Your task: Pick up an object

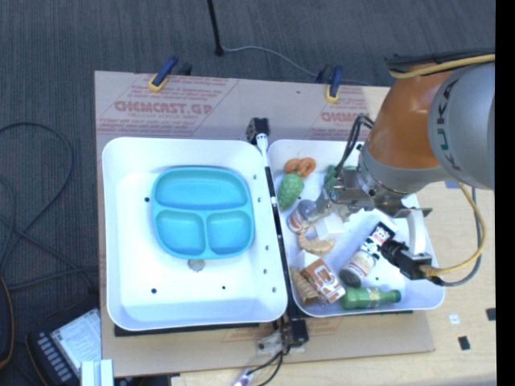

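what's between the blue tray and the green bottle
The raised white rims where the two bins meet, then a brown snack packet beside the green bottle; blue tray.

Robot lab, clamped board (193,107), cables (32,183), grey carpet (72,22)

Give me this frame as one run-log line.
stage: reach | gripper: low in right bin, over clutter | grasp: unconfirmed | left bin: blue tray

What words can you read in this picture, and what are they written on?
"CHEMCAST GP", red letters on the brown board under the bins.
More red letters on the same board by the arm's side: partly hidden, unreadable.
"KU" on the grey arm, cut off.
Labels on the bottle and snack packet: too small to read.
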### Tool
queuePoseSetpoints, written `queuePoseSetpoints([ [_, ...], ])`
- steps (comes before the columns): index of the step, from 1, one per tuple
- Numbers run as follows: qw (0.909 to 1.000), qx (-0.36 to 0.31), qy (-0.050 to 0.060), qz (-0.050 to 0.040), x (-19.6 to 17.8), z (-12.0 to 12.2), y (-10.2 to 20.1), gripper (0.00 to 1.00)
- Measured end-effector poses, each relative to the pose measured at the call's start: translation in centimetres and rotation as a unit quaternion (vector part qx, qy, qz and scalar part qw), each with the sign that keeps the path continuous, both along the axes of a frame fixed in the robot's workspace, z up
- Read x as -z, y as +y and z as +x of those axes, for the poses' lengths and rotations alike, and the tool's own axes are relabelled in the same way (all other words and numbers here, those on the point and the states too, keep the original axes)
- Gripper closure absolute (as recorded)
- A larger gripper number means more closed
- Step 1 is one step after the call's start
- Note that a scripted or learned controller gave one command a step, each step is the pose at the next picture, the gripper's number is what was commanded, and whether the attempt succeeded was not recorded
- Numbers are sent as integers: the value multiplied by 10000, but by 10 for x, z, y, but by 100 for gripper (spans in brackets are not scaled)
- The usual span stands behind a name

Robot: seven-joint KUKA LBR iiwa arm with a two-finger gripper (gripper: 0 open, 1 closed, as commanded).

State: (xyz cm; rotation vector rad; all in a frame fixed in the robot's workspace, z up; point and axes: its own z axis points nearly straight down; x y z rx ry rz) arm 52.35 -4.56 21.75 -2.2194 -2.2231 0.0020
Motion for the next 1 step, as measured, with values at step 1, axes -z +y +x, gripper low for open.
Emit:
queuePoseSetpoints([
  [1, 10000, 5, -11, -6, -41, 61, -23, 100],
])
